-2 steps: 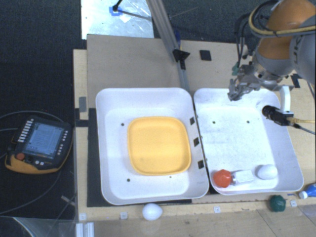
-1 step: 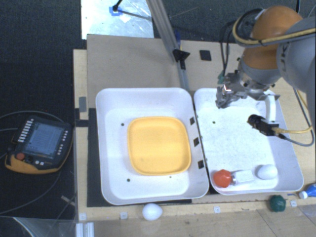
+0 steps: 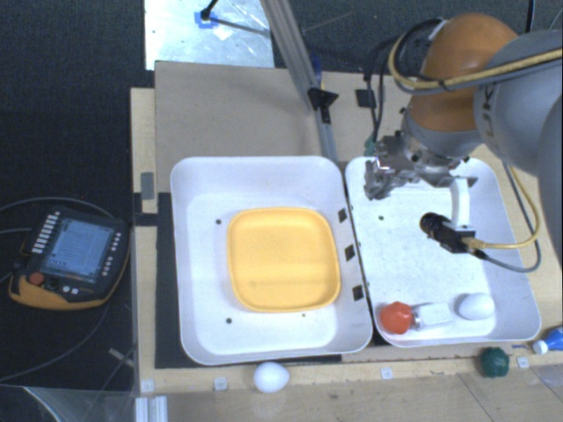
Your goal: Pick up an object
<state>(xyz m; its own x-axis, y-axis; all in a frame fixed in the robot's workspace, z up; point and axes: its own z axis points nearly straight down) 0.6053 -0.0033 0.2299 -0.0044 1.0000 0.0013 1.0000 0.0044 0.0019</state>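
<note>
Nothing lifted yet; the pick remains to do. My gripper (image 3: 380,181) hangs at the upper left of the right bin (image 3: 493,262); I cannot tell its opening. Candidates lie along the bin's lower edge, well apart from me: red ball (image 3: 396,316), white egg (image 3: 476,306). Yellow plate (image 3: 283,258) fills the left bin (image 3: 198,236).

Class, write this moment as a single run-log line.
claw: over right bin top-left corner, nothing seen held | orange ball, white egg: near front wall | yellow plate: left bin
</note>
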